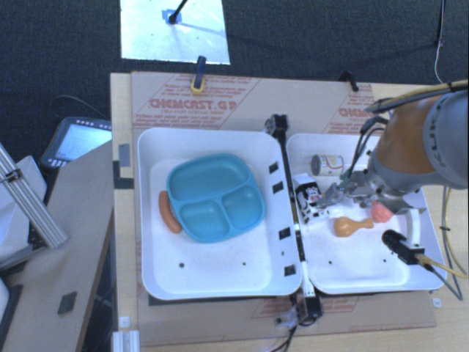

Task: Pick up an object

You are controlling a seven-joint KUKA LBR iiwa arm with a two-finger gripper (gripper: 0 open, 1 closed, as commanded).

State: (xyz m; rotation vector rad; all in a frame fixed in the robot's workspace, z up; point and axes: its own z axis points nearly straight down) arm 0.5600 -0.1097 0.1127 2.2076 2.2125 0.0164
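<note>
The gripper [338, 193] hangs low over the right bin [352, 277]; whether its fingers are apart or together cannot be told. The nearest candidate, an orange drumstick-shaped toy [349, 226], lies just below it on the bin floor, beside a pink piece [381, 213]. It is likely light, rigid, smooth plastic; grip across the narrow neck, since the bulbous end may slip.

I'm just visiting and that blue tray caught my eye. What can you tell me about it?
The blue tray is a light blue divided plate that looks like plastic, with rounded corners and three compartments: one large and two smaller. It lies flat and right side up in the left white bin, turned at a slant to the bin's walls. An orange sausage-shaped toy lies beside its left edge, close or just touching.
</note>
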